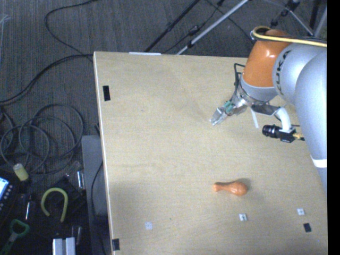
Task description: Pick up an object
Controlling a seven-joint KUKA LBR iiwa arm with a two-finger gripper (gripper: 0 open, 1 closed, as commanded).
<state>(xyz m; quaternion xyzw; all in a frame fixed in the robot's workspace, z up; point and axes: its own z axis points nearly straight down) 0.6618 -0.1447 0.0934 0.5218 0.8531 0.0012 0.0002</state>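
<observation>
An orange, pear-shaped object (231, 187) lies on its side on the beige bench top (159, 142), in the lower right part of the camera view, with its narrow end pointing left. My gripper (218, 117) hangs above the bench at the upper right, pointing down and to the left. It sits well above and slightly left of the orange object, clearly apart from it. Nothing shows at its tip. The grey arm with its orange band (265, 62) reaches in from the right.
Small black marks (106, 93) and white tags (243, 217) dot the bench top. The bench's left edge drops to a carpeted floor with looped cables (42, 142) and tools. Tripod legs (223, 15) cross the floor behind the bench.
</observation>
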